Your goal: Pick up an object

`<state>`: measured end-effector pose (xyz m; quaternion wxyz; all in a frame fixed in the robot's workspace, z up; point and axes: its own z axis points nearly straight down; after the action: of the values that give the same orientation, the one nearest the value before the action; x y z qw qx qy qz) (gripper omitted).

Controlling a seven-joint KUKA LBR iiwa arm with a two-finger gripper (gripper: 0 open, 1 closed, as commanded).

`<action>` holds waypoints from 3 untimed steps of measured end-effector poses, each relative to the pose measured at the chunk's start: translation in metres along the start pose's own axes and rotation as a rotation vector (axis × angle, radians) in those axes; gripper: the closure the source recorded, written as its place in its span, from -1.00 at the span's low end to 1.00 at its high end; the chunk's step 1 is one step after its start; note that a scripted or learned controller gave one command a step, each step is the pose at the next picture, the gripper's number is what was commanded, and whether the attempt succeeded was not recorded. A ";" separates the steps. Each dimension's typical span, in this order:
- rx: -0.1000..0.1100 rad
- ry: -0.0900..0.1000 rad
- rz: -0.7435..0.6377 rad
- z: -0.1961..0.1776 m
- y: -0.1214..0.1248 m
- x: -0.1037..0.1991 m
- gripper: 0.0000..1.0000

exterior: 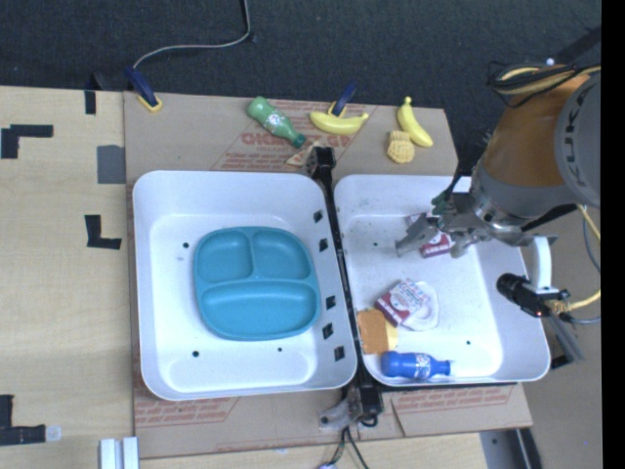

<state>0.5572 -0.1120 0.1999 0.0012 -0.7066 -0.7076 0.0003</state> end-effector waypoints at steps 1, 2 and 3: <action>0.001 -0.002 0.002 0.053 0.047 -0.041 -1.00; -0.013 -0.009 0.001 0.109 0.084 -0.062 -1.00; -0.008 -0.004 -0.001 0.113 0.066 -0.070 -1.00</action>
<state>0.6231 -0.1819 0.0871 -0.0031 -0.7063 -0.7079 -0.0011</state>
